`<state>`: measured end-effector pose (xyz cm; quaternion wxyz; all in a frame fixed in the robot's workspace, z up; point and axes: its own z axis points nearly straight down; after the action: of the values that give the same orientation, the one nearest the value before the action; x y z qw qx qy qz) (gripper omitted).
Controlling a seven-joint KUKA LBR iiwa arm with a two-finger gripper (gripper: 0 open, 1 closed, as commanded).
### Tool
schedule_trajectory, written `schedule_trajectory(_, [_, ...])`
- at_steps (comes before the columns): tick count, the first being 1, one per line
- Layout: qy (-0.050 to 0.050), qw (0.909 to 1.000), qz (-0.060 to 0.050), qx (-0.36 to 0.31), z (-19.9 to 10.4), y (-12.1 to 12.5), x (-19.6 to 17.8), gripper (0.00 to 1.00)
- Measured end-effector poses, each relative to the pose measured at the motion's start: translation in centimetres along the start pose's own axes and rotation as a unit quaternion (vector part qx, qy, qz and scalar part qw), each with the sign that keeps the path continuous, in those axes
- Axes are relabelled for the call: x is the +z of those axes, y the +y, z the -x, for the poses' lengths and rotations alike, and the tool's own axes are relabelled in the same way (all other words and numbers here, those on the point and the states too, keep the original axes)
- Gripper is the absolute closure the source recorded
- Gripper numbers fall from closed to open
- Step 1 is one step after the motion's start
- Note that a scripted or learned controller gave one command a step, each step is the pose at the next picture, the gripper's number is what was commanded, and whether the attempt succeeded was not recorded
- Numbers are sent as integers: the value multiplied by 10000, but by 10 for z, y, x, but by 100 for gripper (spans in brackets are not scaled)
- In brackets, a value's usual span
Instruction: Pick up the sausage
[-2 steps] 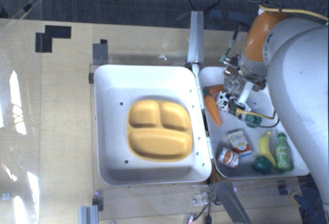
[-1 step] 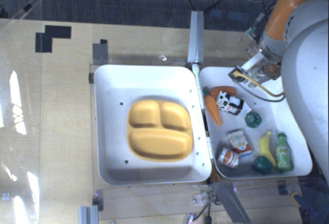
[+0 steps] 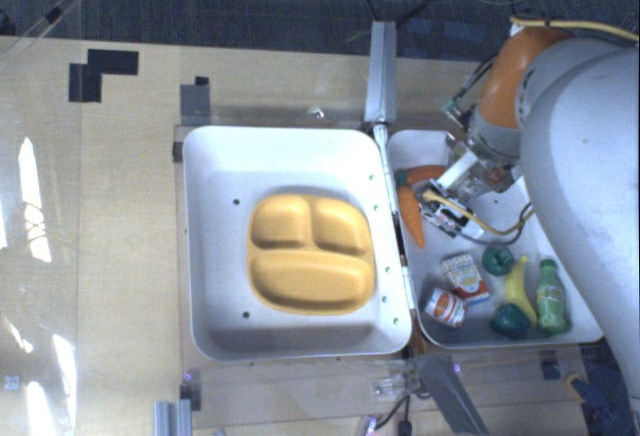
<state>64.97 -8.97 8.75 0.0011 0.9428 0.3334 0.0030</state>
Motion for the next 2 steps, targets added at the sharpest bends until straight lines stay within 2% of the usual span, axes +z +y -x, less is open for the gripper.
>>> schedule_trajectory(1, [-9, 9809, -1, 1946, 64, 30, -77, 100])
schedule_trajectory(2, [7, 9725, -3, 2329, 17, -10, -1, 100])
